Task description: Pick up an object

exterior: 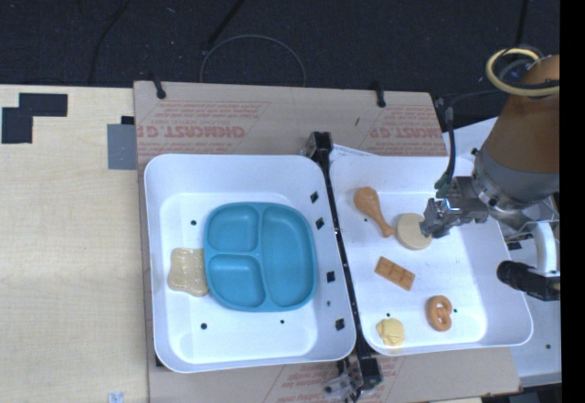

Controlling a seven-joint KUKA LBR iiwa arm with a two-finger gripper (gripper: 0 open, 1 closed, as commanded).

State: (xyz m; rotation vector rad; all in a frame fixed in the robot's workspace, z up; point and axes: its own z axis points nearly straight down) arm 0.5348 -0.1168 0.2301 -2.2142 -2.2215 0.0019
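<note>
Tool point(437, 220) low over the right bin point(498, 323), at a pale round piece point(411, 234)

The round piece lies in the bin's upper middle, touching the tool's tip on its left; whether the tool is apart or together I cannot tell; a drumstick point(372, 208) lies just left of it, a brown wafer point(395, 273), pretzel point(440, 312) and yellow lump point(390, 331) nearer the front; the left bin point(174, 200) holds a blue divided plate point(259, 255).

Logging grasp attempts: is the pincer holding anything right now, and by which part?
Cannot be told: the pincer sits at the round beige disc, touching its right edge.
</note>
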